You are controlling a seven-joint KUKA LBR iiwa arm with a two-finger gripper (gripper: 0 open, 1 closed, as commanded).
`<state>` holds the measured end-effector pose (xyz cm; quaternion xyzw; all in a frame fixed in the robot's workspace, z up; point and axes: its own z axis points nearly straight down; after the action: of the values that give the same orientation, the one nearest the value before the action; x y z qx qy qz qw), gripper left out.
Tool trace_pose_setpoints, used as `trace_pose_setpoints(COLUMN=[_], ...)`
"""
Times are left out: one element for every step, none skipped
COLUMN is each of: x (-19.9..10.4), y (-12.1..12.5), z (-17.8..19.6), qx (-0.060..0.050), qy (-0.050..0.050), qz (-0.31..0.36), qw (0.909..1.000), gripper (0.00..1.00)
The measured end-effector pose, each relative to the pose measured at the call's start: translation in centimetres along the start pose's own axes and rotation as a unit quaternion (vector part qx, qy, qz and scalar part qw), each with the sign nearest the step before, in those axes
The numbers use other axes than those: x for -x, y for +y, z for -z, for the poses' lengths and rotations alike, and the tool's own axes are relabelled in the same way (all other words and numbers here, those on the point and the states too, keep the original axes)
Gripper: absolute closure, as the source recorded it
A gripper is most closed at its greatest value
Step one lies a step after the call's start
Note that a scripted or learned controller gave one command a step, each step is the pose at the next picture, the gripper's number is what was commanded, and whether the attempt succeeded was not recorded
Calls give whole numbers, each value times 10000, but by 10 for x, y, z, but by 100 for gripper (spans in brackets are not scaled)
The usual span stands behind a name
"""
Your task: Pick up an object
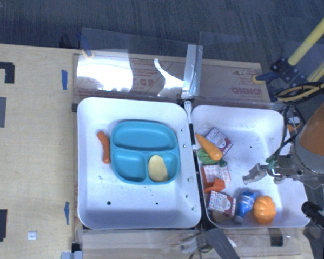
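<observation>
A: Where does the gripper (257,173) sit right now?

B: Over the right bin (260,123), above bare floor, near its right wall. Whether the jaws are apart or together, I cannot tell; nothing shows between them.

A: What's closest to grab?

B: The small orange pumpkin (265,209) at the bin's front, touching a blue can (245,205), just in front of the gripper. It's probably a light, hard plastic toy: smooth, round, likely to squirt out. I'd close across its widest middle.

A: Alternatives?

B: A toy carrot (210,147) lying across ketchup packets (219,201) near the divider. The left bin (89,166) holds a blue divided tray (142,136) with a yellow lemon (158,168), and an orange sausage (103,146) beside it.
</observation>
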<state>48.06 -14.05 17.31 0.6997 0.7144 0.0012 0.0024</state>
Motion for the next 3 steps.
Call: trace_pose_setpoints(x=[14,15,15], y=[0,2,1], z=[-86,-74,-75], qx=[8,38,28], qy=[5,-11,-8], qz=[-107,-115,-116], qw=[9999,9999,9999], gripper=[0,100,0])
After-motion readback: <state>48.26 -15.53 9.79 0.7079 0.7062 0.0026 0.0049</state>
